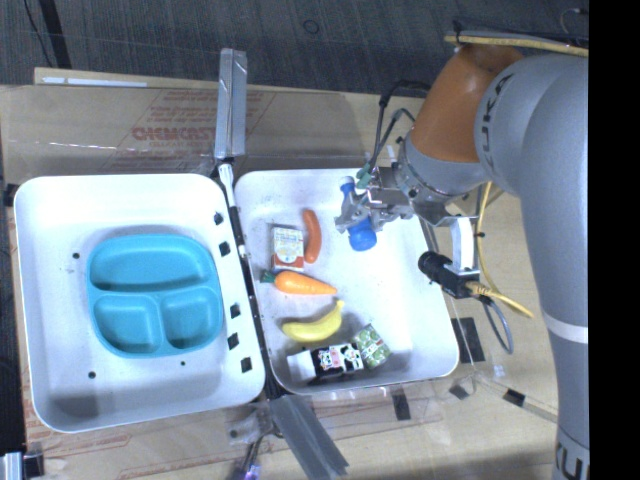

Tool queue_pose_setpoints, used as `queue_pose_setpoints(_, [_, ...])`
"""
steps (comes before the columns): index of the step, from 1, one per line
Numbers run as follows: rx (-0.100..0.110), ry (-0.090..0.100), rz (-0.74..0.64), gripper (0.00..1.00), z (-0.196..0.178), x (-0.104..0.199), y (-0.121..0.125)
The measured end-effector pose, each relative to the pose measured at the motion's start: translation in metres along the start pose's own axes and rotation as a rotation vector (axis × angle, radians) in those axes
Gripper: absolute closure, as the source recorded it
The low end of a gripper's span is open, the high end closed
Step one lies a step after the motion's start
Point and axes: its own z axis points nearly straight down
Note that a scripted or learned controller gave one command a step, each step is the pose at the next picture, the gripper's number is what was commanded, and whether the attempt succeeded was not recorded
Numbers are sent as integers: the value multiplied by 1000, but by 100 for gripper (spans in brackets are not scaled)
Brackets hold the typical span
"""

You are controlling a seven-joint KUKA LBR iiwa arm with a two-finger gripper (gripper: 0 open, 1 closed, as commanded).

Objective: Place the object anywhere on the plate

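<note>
The gripper (360, 208) hangs over the upper part of the right bin (425, 318), and a small blue object (361, 235) shows directly at its tip, with a second bit of blue (348, 187) just above it against the metal. Whether that blue object is actually pinched between the fingers or merely sits under them cannot be told from this angle, so the gripper's state stays uncertain. Judging by its rounded shape and glossy colour, the blue object looks like a small moulded plastic toy: probably light, stiff and somewhat slick, so a pinch across its middle, where the sides seem broadest, should hold better than one near a rounded end. Just to the lower left of the gripper lie a sausage (312, 236) and a small carton (287, 247); further below on that side sit a carrot (303, 284), then a banana (312, 324), and lowest, 2 small packets (348, 354) near the bin's bottom edge. All look like light play food, unlikely to be fragile. The blue plate (154, 290), with 3 compartments, rests in the left bin (60, 368), well apart to the gripper's left, past the divider where the 2 bins meet.
</note>
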Motion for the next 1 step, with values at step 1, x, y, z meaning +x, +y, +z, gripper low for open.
queue_pose_setpoints(1, [1,-1,-92,100,1,77,-25])
